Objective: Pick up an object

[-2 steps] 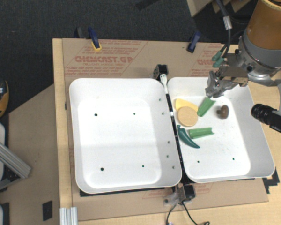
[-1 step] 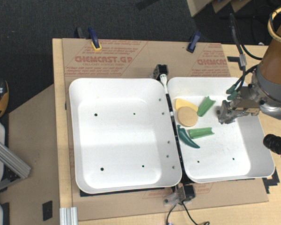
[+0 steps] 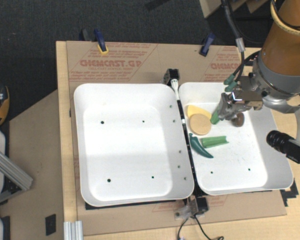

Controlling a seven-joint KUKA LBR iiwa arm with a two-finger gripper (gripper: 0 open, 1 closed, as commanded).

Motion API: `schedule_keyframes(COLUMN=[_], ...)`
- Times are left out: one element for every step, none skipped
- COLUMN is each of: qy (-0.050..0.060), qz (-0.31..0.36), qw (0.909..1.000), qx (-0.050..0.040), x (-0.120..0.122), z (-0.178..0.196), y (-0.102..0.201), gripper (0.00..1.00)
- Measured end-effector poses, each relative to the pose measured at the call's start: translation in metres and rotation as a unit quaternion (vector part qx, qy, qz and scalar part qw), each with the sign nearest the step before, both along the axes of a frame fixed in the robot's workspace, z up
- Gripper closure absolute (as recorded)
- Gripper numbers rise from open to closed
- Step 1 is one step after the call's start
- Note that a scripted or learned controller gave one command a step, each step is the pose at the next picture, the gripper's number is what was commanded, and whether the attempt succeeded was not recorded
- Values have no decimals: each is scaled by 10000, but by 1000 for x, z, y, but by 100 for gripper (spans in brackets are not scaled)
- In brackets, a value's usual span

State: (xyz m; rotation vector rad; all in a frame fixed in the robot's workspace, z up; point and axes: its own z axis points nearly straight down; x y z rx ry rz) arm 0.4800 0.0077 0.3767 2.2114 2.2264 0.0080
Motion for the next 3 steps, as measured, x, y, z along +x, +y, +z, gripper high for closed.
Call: schedule_keyframes(qy=[5,11,95], qz=[-28,-16,-12], qw=[10000,10000,10000], qx=[-7,-4,-10], x=[0,3,-3], z=[8,19,-90], y=[-3,29,74], gripper=[100,100,100])
